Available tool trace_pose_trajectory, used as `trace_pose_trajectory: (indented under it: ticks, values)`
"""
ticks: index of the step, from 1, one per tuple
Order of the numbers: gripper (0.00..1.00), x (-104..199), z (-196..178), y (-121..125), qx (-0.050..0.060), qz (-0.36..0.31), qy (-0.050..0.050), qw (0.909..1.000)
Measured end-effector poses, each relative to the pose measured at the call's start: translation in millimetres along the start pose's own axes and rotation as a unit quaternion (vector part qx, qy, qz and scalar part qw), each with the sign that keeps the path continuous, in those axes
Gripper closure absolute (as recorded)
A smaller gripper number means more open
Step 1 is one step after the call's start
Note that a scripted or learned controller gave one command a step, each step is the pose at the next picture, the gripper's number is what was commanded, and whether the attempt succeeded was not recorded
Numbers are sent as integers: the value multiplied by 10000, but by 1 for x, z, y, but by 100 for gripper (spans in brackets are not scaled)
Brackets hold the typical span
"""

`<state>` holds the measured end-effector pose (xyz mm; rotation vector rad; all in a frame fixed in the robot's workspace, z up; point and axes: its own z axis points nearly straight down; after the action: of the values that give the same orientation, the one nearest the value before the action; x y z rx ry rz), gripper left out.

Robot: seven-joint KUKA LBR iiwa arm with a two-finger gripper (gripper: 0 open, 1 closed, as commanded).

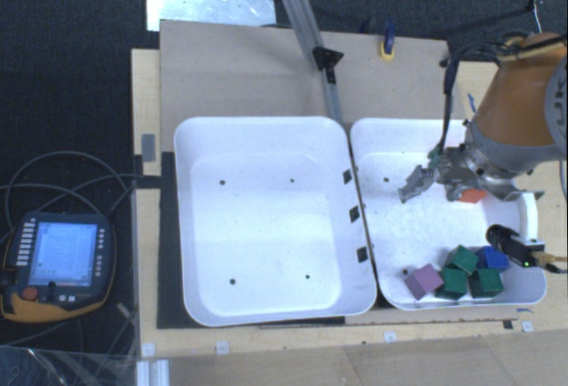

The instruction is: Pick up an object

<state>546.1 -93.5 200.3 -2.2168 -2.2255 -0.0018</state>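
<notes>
The gripper (415, 187) hangs over the middle of the right bin (390, 287), reaching in from the right on the grey arm with its orange band (519, 105). Whether its fingers are spread or pressed together cannot be told from this slanted look, and nothing shows between them. Just to its right, partly under the wrist, a small orange-red piece (473, 195) peeks out. Well below and to the right of the gripper, a cluster of blocks sits in the bin's near corner: 1 purple block (423, 279) nearest, then 3 green blocks (461, 258) and 1 blue block (493, 258) touching each other. To the gripper's left lies the left bin (200, 198). Far left, off the bench, rests a handheld control pad (60, 264).
</notes>
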Motion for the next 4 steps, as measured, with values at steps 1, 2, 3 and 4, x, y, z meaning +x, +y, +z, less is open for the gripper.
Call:
trace_pose_trajectory:
  ticks: [1, 2, 3, 4]
  values:
    - [0, 0, 0, 0, -5, 5, -1, 10000]
    - [0, 9, 49, -5, 23, 8, 1, 10000]
    - [0, 12, 91, -6, 21, 7, -2, 10000]
    - [0, 12, 111, -5, 10, 8, -4, 10000]
